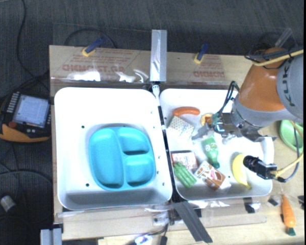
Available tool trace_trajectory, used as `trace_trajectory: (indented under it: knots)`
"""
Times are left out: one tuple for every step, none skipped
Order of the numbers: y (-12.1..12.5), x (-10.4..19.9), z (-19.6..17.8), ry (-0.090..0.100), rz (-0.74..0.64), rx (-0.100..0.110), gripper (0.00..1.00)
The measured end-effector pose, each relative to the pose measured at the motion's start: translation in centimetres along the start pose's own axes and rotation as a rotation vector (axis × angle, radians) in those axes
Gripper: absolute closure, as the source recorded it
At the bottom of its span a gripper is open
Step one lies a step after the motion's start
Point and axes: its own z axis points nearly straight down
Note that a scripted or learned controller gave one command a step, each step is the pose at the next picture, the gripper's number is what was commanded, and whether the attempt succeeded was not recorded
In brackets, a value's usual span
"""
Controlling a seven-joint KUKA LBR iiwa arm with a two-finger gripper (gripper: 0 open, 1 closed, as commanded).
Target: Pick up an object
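Objects crowd the right bin (166, 98) in front of you, while the left bin (66, 152) carries a blue divided tray (121, 156). Your arm (268, 93) reaches in from the right, its orange band above the wrist, and the end effector (210, 128) sits low over the middle of the right bin; you cannot tell from this slant whether it is wide or narrow, and nothing visible sits clamped in it.

Just below the end effector lies a small green bottle (211, 152), its long axis running roughly top to bottom of the view with a slight lean, cap end toward the end effector. Near the bin's far wall you see an orange sausage-shaped piece (186, 111), long axis left to right, with a speckled white packet (179, 126) just beneath it. Toward the near wall sit a pink-and-white box (184, 160), a green vegetable (183, 175) angled diagonally, and a red-brown carton (210, 176) tilted beside it. A yellow banana (238, 170) lies on the right side of the bin, long axis mostly top to bottom, curving. On the bench outside the bin rests an orange carrot (287, 212).
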Motion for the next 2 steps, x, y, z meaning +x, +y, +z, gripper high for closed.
trace_trajectory:
  knots:
    - [3.21, -4.11, 9.82, -0.002, 0.067, -0.013, 0.0]
    - [3.29, -4.12, 9.11, -0.001, 0.067, -0.012, 1.0]
